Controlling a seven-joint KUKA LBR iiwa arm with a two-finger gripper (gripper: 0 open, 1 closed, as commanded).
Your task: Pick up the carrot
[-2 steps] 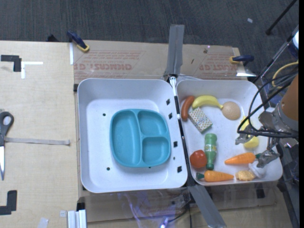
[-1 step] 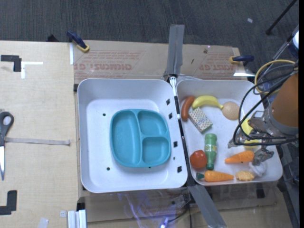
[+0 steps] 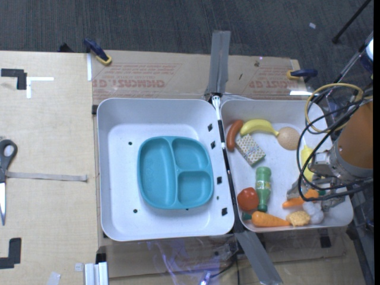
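Observation:
The carrot point(image 3: 270, 220), orange and tapered, lies along the front wall of the right bin point(image 3: 284, 228), between a red tomato point(image 3: 247, 198) and a tan cracker point(image 3: 298, 218). My gripper point(image 3: 306, 191) is low over the bin's right side, up and to the right of the carrot, under the arm's orange band point(image 3: 359, 140) and looping cables. A smaller orange piece point(image 3: 293, 203) sits right at the gripper's tip. Whether the gripper touches that piece is hidden by its body.
The right bin also holds a green bottle point(image 3: 262, 187), a patterned box point(image 3: 250, 149), a banana point(image 3: 259, 126), a red sausage point(image 3: 233, 134), an egg point(image 3: 288, 138) and a white lump point(image 3: 315, 214). The left bin point(image 3: 113, 159) holds a teal divided plate point(image 3: 176, 172). Scissors point(image 3: 5, 159) lie on the bench at far left.

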